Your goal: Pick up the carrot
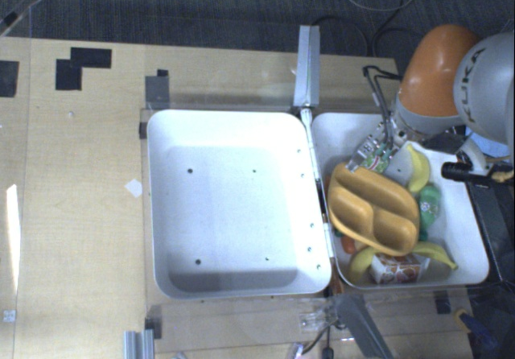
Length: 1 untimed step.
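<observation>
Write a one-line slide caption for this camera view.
Arm's gripper above the right bin, beside a tan tray and bananas.

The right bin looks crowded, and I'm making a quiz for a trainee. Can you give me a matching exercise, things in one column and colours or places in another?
Things:
1. divided tray
2. bottle
3. carton
4. left bin

Colour or place:
A. green, at the right edge of the divided tray
B. white, with only small dark dots on its floor
C. tan, lying across the middle of the right bin
D. at the right bin's near wall, between two bananas

Pairs: 1-C, 2-A, 3-D, 4-B
</observation>
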{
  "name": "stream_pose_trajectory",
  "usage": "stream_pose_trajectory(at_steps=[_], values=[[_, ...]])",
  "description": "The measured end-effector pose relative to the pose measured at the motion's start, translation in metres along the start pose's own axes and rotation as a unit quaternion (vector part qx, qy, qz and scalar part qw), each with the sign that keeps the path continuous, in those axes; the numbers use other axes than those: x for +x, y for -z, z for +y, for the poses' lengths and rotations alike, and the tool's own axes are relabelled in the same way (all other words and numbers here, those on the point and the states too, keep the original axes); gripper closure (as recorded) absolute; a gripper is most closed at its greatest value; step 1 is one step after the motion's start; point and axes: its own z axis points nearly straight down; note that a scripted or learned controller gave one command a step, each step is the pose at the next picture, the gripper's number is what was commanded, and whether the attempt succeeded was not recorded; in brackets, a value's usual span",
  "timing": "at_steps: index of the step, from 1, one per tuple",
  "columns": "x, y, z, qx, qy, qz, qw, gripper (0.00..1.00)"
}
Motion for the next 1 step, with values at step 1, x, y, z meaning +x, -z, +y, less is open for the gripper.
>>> stream_pose_trajectory(at_steps=[1], values=[[0.0007,-0.0007,0.0002,0.000,0.000,0.001,1.0000,0.00]])
